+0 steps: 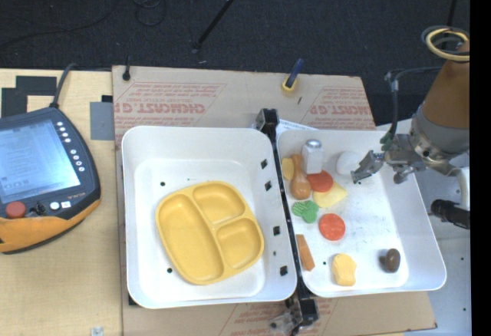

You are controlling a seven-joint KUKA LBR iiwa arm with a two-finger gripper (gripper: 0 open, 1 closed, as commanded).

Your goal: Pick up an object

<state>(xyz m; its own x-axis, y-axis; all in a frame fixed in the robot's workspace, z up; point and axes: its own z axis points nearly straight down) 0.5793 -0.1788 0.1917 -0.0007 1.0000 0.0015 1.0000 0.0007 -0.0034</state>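
Several small toy foods lie loose in the right bin (430,250), and any of them would serve as the object to pick. A red round piece (331,227) sits near the bin's middle with clear white floor on its right side, a yellow lump (344,269) lies toward the near edge, and a dark brown egg-shaped piece (390,259) rests well apart from the rest at the near right. Closer to the divider the pieces crowd: a grey-capped cylinder (311,156) stands upright, with an orange-red piece (320,182), a green piece (305,211) and pale yellow bits touching or just beside one another, and an orange stick (304,252) lies along the divider wall.

The gripper (378,163) hangs over the far right part of this bin, above bare floor, with nothing between its fingers; they appear spread apart, one reaching left and one right.

To do this step well, I judge the isolated pieces the safer choice: the brown one or the red one leaves room for both fingers to come down on either side without nudging neighbours. The clustered pile invites a pinch on two things or a slip. The descent should be centred and the fingers closed only once they straddle the piece.

The left bin (138,173) holds a yellow divided tray (209,231).
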